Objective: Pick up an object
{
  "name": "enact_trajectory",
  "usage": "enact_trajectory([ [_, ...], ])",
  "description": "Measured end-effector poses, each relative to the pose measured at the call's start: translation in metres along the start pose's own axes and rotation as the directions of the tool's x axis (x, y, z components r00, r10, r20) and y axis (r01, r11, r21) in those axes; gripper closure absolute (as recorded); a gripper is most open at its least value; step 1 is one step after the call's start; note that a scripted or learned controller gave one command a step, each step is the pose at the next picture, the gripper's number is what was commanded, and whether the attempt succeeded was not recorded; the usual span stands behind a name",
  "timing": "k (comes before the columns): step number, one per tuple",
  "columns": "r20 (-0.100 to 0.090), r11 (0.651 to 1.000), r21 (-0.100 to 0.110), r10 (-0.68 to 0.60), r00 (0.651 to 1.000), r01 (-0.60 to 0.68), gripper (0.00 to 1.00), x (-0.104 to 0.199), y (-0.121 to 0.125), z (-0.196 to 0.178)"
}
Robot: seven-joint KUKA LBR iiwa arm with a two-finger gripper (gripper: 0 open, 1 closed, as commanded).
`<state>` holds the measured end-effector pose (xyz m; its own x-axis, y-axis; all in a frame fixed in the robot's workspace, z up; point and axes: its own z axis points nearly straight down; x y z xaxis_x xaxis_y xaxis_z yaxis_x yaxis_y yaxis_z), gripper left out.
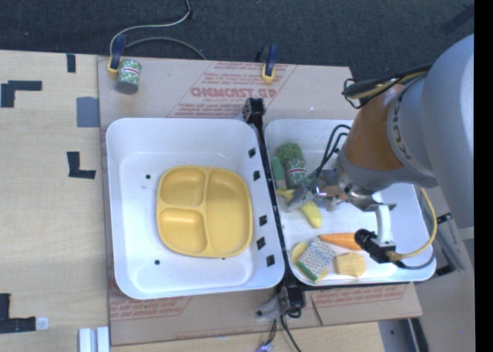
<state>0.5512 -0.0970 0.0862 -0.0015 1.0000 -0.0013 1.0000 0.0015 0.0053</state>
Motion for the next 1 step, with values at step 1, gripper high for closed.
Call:
enact_trajectory([
  [1,-0.001,1.0,0.002,0.0,1.0,0.0,1.0,-0.0001,-0.0001,-0.01],
])
